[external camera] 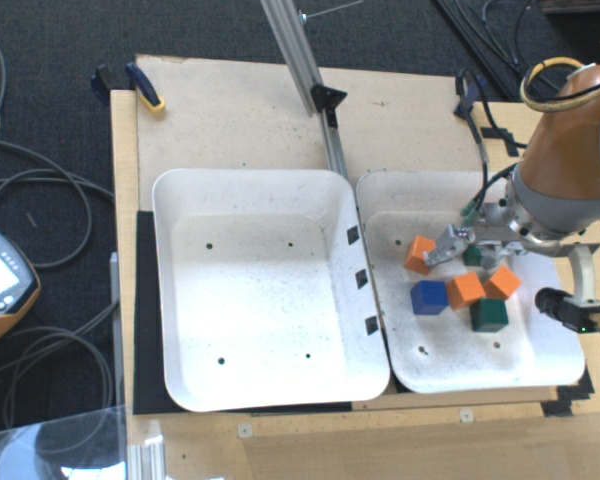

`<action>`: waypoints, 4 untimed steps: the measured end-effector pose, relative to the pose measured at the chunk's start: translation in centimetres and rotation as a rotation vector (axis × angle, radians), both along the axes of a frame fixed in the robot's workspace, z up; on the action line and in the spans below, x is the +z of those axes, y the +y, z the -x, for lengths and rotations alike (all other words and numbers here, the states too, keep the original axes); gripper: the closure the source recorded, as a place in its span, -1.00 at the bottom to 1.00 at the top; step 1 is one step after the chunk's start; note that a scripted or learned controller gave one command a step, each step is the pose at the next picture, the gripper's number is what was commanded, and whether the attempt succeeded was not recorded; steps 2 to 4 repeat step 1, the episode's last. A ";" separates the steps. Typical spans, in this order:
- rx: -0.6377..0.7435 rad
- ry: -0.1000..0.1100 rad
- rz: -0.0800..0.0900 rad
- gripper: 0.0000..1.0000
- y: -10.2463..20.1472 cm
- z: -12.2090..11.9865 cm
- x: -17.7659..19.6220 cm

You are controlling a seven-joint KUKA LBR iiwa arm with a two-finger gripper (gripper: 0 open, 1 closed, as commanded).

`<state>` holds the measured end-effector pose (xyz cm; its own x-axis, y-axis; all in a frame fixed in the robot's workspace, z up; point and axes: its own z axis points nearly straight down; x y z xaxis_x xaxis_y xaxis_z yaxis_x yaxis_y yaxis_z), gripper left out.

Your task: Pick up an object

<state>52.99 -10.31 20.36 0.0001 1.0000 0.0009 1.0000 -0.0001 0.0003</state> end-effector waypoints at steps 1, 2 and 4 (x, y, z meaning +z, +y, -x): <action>0.000 0.011 -0.003 -1.00 1.7 3.1 -10.9; 0.000 0.011 -0.003 -1.00 1.7 3.1 -10.9; 0.000 0.011 -0.003 -1.00 1.7 3.1 -10.9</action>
